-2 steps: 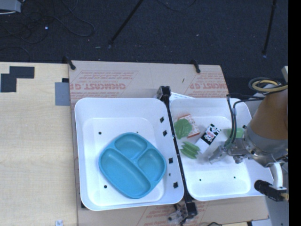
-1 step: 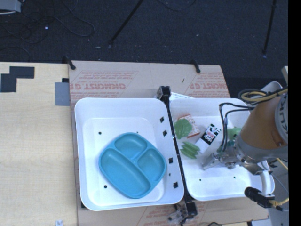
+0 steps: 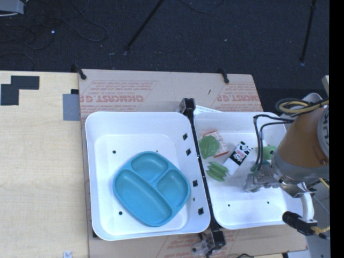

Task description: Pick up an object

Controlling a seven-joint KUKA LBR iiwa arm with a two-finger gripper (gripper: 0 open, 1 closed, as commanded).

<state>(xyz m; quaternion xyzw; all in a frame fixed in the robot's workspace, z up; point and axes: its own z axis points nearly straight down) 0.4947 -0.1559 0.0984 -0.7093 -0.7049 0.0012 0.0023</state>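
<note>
Tool [image 3: 257, 183] low in right bin [image 3: 242, 219]; you cannot tell its opening or any hold. Risk: closing on bare floor, green leafy pieces [image 3: 216, 171] well apart.

Blue divided plate [image 3: 152, 188] in left bin [image 3: 107, 123], green items [image 3: 210, 145] in right bin [image 3: 236, 219], arm [image 3: 301, 144] above

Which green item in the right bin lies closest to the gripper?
The bright green object right beside the gripper, partly behind the arm; the two leafy green pieces lie near the divider.
</note>
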